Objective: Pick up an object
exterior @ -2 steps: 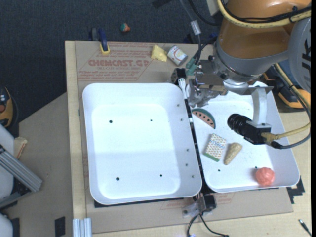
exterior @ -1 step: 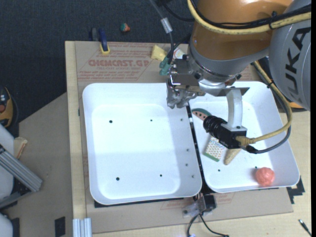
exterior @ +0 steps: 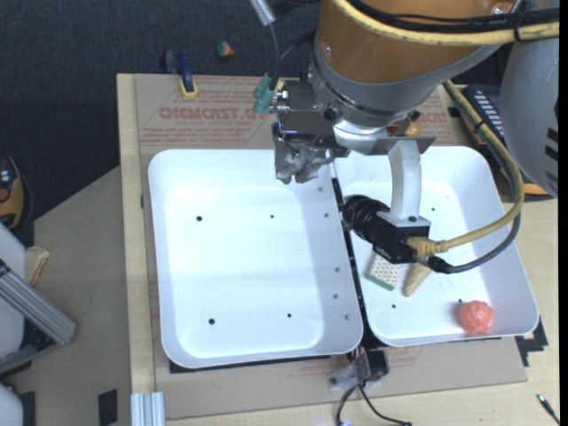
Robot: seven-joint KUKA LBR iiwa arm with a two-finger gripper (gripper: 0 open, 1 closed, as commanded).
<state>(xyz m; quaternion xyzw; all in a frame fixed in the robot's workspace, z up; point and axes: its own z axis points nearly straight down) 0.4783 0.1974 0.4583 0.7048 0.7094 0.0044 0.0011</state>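
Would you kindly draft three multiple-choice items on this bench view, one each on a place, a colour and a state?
1. Where does the ball lie?
A. left bin
B. right bin, near corner
C. on the floor

2. What colour is the ball?
A. pink
B. blue
C. black

3. How does the cone lie?
A. apart from all else
B. beside the speckled block
C. in the left bin

Answers:
1 B: it rests in the right bin, near the front corner.
2 A: it shows pinkish red against the white.
3 B: the tan cone lies right by the block, under the cable.
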